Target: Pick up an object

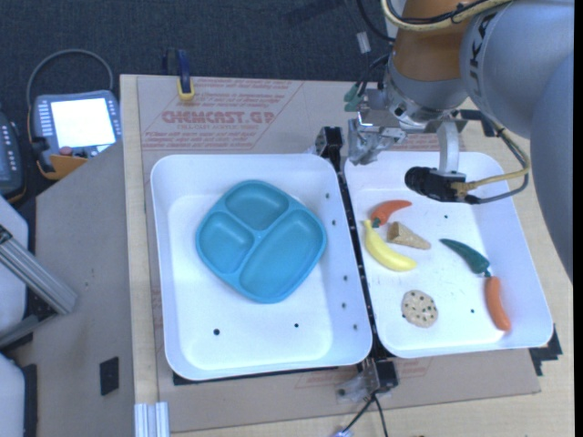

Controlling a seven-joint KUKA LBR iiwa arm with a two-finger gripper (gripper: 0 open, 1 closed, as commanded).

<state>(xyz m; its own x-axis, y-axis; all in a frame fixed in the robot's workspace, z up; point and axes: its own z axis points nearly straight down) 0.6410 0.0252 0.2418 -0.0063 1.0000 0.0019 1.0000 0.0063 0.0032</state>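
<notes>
The camera view shows us 5 small things in the right bin (533,271), any of which could be the pick: a banana (387,248), a red pepper (390,210), a cone-shaped wedge (407,236), a cookie (419,308) and a carrot (487,285) with a green top. The banana, pepper and wedge crowd together near the bin's left wall, touching or nearly so. The banana's long axis runs slantwise from upper left to lower right. The cookie lies apart below them with bare floor all around it, and the carrot lies along the right side, running toward the lower right corner.

The gripper (369,144) hangs at the far left corner of the right bin, just by the wall that parts the 2 bins. We cannot tell how it stands. We see nothing in it. The cluster lies toward the near edge from it, the pepper nearest.

We judge the cookie the easiest target for open room, while the banana sits close to the dividing wall. The left bin (173,244) holds a blue tray (261,240) with 3 compartments.
</notes>
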